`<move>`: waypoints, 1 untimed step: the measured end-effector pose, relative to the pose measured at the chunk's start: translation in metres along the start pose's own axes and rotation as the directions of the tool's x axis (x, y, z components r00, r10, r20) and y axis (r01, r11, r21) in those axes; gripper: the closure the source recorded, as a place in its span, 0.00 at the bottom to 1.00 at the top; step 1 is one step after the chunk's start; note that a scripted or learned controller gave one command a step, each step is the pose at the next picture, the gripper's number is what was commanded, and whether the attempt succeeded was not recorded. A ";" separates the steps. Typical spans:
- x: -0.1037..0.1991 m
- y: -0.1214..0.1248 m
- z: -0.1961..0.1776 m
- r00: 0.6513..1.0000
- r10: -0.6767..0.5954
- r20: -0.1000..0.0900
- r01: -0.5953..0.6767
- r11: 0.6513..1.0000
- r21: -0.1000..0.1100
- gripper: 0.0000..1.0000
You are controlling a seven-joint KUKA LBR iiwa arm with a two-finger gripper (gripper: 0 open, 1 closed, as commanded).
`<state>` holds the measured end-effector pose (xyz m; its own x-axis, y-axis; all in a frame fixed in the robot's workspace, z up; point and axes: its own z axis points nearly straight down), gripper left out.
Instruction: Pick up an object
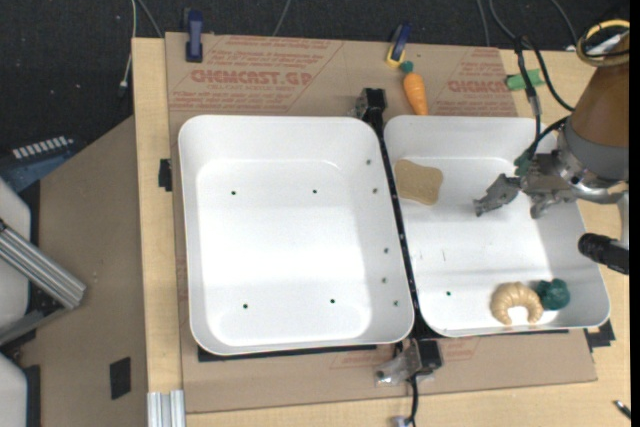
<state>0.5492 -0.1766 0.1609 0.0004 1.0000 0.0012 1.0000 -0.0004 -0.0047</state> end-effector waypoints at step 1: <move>-0.003 0.005 0.060 1.000 -0.001 0.000 0.001 1.000 0.000 0.00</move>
<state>0.5537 -0.1795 0.1006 -0.0002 1.0000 0.0012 1.0000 0.0002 -0.0048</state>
